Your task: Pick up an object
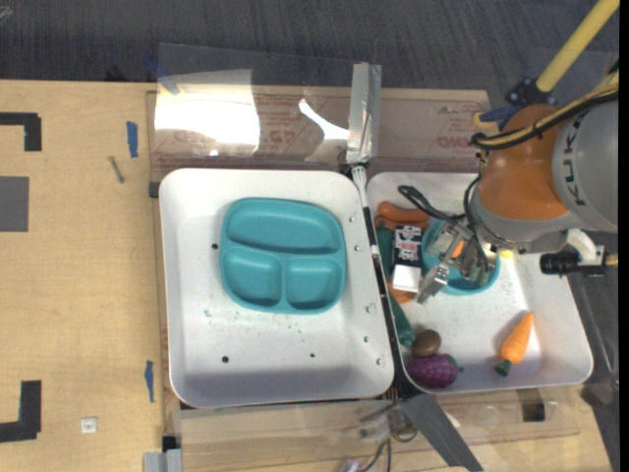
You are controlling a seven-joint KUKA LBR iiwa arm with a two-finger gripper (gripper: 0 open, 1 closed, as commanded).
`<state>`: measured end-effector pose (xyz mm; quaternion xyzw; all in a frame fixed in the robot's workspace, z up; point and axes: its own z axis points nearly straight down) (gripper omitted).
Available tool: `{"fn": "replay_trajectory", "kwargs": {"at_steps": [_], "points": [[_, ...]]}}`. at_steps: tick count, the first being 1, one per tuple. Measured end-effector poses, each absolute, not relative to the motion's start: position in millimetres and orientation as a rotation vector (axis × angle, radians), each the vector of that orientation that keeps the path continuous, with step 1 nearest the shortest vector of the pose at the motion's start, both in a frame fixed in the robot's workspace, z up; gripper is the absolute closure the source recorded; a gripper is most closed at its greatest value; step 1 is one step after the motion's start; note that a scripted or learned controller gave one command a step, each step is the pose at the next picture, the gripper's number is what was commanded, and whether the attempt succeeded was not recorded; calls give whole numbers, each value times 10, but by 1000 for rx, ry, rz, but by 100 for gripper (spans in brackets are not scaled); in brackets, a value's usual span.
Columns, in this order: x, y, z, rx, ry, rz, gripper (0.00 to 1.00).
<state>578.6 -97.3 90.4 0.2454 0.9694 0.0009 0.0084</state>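
Nothing lifted yet, we judge: the jaws hang over the right white bin; whether they are open or closed, we cannot tell.

Bench: light wood-coloured top, black angular marks near its left edge, blue tape bits toward the bins. Two shallow white bins sit side by side at the bench's right part, walls touching along the middle. Left bin is the larger in view; right bin reaches the bench's right edge. A clear plastic sheet stands along the back edge behind the bins.
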Motion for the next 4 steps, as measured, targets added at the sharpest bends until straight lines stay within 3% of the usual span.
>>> {"fn": "replay_trajectory", "kwargs": {"at_steps": [1,2,3,4], "points": [[5991,-1017,900,1097,2931,5,0],[6166,-1001,893,1813,2556,-4,0],[5576,-1118,909,1658,2654,8,0],[5618,-1125,1061,1647,2642,13,100]]}}
